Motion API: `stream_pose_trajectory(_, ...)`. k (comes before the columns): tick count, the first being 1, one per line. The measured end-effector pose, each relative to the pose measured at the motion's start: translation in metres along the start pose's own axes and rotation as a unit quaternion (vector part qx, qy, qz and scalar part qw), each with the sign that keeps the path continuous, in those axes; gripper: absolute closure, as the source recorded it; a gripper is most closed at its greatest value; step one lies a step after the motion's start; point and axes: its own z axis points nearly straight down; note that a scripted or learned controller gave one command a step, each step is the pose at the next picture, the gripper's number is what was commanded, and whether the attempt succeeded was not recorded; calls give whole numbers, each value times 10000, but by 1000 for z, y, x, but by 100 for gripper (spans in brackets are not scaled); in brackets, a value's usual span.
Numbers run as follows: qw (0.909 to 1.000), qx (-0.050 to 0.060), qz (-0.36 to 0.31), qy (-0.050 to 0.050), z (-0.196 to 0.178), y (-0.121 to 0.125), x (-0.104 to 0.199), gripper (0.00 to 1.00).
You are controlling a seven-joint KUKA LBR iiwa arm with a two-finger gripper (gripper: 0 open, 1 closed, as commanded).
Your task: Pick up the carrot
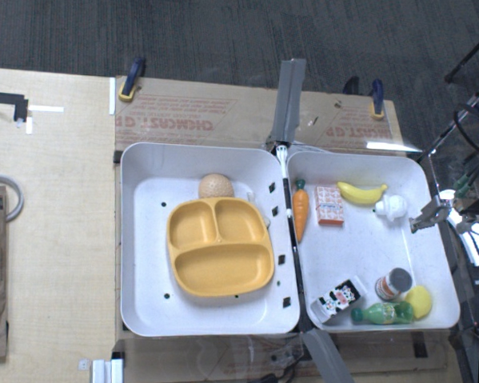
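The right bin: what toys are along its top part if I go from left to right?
carrot → small box → banana → white toy

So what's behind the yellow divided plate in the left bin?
A rounded tan object sits behind the yellow plate, at its far rim. The plate hides its lower part, so what it is cannot be told.
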Motion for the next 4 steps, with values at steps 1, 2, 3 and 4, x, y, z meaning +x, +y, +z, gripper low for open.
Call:
stream_pose_trajectory(1, 9981, 4, 608, 5, 30, 12, 1, 0)
stream_pose_trajectory(2, 9920, -107, 1259, -4, 149, -12, 63, 0)
stream_pose_trajectory(3, 9878, 13, 1559, 3, 196, -21, 87, 0)
stream_pose_trajectory(4, 9710, 7, 2389, -5, 96, -20, 152, 0)
